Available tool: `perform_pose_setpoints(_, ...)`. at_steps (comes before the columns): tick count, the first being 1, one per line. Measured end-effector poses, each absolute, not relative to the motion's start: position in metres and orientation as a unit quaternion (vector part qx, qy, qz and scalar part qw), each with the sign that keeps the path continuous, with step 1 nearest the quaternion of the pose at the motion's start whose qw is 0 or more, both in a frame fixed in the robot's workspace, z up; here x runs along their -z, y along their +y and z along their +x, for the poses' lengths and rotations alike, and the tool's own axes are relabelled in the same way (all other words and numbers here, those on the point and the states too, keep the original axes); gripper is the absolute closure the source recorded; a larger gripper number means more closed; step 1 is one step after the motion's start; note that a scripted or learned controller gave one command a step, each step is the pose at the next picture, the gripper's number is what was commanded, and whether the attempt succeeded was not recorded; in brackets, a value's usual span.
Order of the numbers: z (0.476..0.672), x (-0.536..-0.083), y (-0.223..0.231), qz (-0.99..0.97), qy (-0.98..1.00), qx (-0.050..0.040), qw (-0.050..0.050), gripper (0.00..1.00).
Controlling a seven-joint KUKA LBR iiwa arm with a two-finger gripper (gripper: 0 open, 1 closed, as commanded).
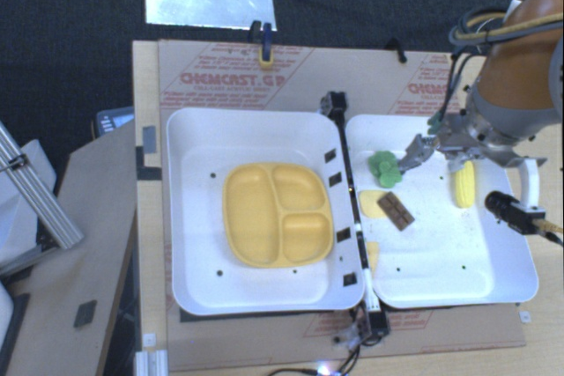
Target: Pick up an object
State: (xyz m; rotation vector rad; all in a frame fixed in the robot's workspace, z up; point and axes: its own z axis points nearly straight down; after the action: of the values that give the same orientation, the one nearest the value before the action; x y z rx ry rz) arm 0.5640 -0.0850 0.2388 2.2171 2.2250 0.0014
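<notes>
The right bin (458,270) holds a green broccoli-like toy (384,167) near its back left. Beside it lie a pale yellow flat piece (368,202), a brown chocolate bar (396,210) and a yellow corn cob (463,184). My gripper (421,151) hangs low over the back of this bin, slanted down toward the left, its tip just right of the green toy. Whether it touches the toy cannot be told. The corn cob lies right below the wrist.
The left bin (196,189) holds a yellow divided plate (278,214). A dark divider with clips (345,189) runs between the bins. A small yellow piece (373,255) lies by the right bin's left wall. A black cylinder on a white bracket (514,212) sticks out at the right.
</notes>
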Motion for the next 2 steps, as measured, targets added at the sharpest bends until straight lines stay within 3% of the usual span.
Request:
perform_pose_setpoints(1, 0.580, -0.237, -0.015, 0.703, 0.711, -0.0019, 0.001, 0.00)
perform_pose_setpoints(2, 0.580, -0.248, -0.020, 0.706, 0.709, -0.0019, 0.002, 1.00)
